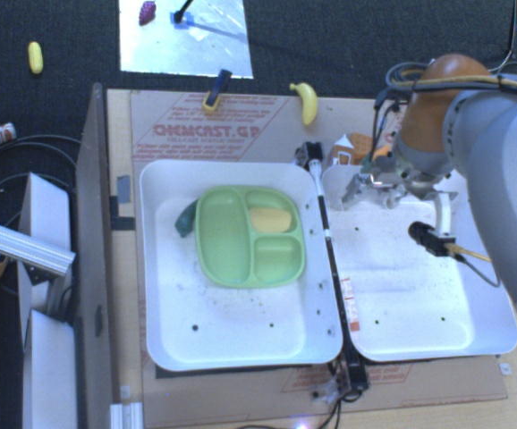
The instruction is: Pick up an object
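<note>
Nothing lifted yet. Gripper [379, 189] low over right bin's [419, 329] far-left corner, just right of green tray [241, 257]; jaw state impossible to tell. Yellow piece [270, 219] lying in tray's upper-right compartment. Whole pick left.

Green tray [241, 257] crowds the left bin [241, 347]; its near floor lies open.

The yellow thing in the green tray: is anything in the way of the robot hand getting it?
Yes. The gripper is over the right bin. The yellow thing lies in the tray in the left bin. The bins' raised rims and a black strip lie between them.
</note>
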`<state>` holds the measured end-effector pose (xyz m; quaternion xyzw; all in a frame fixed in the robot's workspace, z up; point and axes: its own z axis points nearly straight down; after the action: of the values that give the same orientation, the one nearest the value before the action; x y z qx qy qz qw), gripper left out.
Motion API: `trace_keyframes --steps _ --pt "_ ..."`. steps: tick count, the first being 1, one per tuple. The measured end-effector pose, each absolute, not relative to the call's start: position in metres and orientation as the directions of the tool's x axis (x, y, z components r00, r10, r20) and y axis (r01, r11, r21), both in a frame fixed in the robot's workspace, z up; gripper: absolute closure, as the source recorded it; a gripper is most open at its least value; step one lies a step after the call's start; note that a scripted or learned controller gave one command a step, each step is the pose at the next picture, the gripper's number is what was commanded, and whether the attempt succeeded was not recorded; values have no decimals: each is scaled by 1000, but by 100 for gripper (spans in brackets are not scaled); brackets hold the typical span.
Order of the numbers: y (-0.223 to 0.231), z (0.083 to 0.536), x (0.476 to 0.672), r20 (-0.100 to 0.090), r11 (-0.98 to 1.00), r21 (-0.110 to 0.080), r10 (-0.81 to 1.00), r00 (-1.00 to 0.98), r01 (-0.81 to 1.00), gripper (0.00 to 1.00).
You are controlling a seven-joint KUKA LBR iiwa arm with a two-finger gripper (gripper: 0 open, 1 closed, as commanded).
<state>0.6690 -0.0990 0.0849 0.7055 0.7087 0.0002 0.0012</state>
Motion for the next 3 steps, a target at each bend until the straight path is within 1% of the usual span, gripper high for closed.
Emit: trace_keyframes --steps 1,2,3 --pt "-112 85 658 -1 0 1 1000 0 1000 0" --pt "-120 86 670 -1 3 5 1000 -3 1000 0" --pt "-94 85 669 0 7 3 1000 -7 1000 0"
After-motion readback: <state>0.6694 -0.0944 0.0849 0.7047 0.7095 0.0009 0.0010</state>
